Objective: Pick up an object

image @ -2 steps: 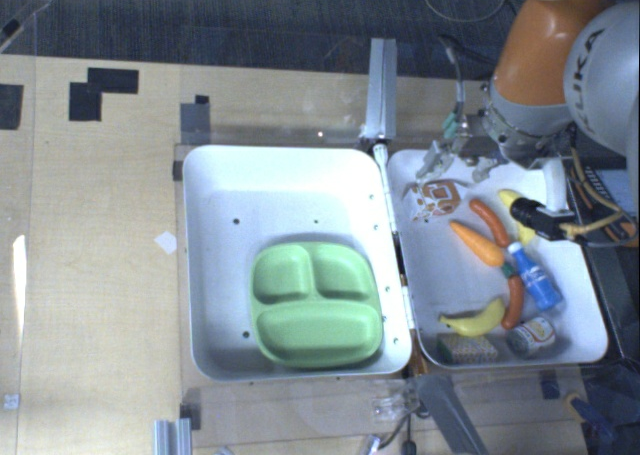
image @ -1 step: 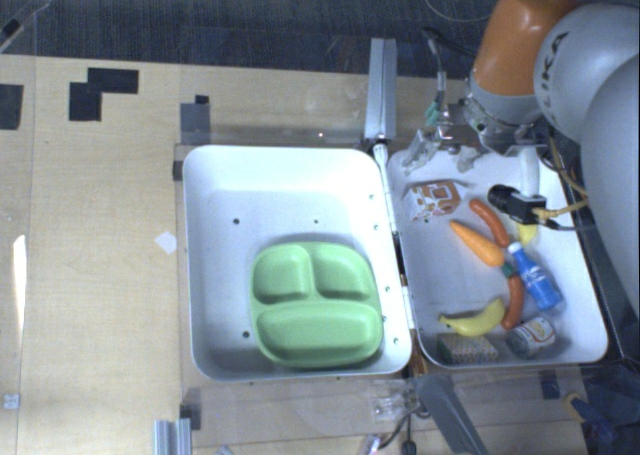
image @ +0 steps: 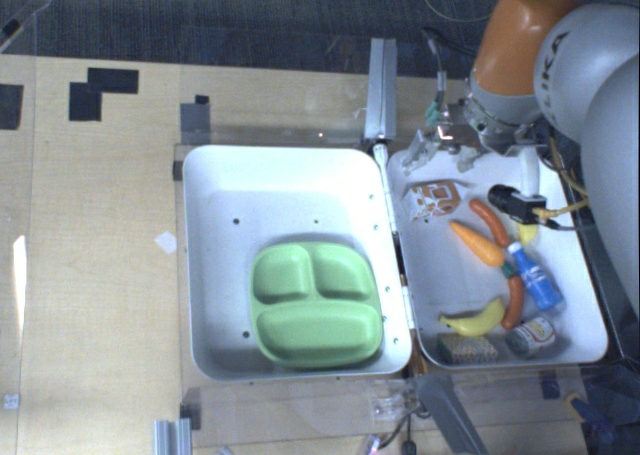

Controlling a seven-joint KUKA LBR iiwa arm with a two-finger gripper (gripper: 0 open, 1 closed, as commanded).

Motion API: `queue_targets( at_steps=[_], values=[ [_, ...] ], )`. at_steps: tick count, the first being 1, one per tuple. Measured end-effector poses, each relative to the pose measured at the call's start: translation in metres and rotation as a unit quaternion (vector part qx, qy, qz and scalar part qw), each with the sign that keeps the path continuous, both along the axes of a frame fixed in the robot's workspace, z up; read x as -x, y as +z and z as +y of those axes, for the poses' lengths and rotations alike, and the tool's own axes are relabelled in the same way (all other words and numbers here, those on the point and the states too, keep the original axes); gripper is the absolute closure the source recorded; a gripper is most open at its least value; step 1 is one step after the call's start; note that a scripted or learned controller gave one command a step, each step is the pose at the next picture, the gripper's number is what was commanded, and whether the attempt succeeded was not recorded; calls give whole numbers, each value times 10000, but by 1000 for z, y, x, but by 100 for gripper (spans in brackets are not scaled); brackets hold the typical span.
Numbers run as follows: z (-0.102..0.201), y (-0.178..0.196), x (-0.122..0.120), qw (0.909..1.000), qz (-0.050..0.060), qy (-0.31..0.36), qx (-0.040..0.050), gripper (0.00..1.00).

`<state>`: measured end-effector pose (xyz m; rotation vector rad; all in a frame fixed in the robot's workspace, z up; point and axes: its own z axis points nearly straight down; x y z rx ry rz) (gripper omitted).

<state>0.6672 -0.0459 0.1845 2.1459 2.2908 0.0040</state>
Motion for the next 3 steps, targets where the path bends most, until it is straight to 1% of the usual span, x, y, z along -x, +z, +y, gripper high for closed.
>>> queue_targets(
  at_steps=[1,2,3],
  values=[
    [-52,-58,13,9991,-106,400,14,0],
    [-70,-71,4,9995,-203,238,6,0],
    [-50,-74,0,9990,-221,375,60,0]
  ],
)
